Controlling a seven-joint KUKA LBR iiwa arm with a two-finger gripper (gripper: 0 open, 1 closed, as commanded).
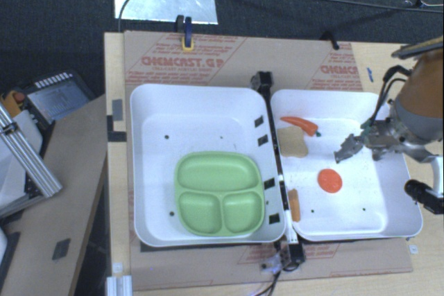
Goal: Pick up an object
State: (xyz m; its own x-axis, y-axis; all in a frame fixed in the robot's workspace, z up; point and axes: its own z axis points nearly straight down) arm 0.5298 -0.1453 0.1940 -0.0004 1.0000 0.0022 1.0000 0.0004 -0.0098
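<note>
The gripper (349, 149) hovers in the right bin (399, 222); I cannot tell its state. The disc (330, 181) lies just below-left. Flat, it may slip; 2 neighbours could distract.

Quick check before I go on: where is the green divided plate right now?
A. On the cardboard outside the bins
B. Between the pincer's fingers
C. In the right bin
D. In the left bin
D: the green divided plate lies flat in the left bin, far from the pincer.
</note>
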